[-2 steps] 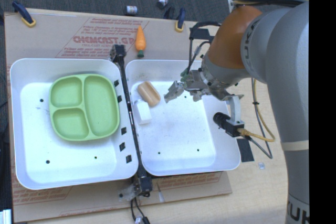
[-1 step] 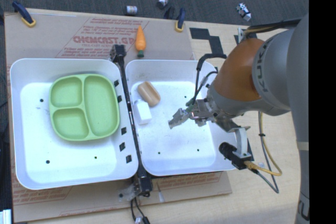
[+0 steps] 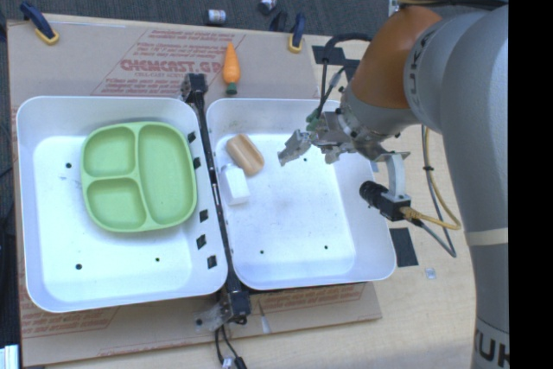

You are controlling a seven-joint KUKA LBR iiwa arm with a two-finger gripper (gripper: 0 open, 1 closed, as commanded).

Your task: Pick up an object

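Bun (image 3: 245, 155) lies in the right bin (image 3: 367, 268), upper left, near the divider; white block (image 3: 235, 185) just below it. Tan, oblong, smooth, lying at a slant. Gripper (image 3: 292, 149) hangs just right of it, holding nothing; open or closed, cannot tell. You should centre over the bun, span its short axis, and keep off the block.

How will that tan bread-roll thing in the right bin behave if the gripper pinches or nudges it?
The tan roll looks rounded and elongated, so it probably rolls sideways if nudged. It leans against the white block, which may shift too. Its smooth curved surface could slip from the gripper.
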